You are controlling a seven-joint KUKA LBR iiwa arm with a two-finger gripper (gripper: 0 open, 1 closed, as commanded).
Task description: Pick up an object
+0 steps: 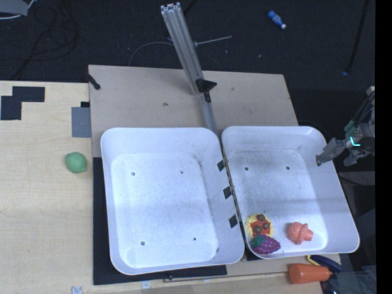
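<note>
My gripper hangs at the right edge of the right bin, just past its upper right rim, with nothing between its fingers. Its two dark fingers spread apart, so it is open. Inside the right bin, near the front edge, lie a yellow toy with red and dark spots, a purple bunch of grapes touching it, and an orange-pink toy a little to the right. All three lie well below and to the left of the gripper.
The left bin sits beside the right one. A green ball rests on the wooden bench to the left. An orange object lies outside the right bin's front edge. A metal rail slants in from the back.
</note>
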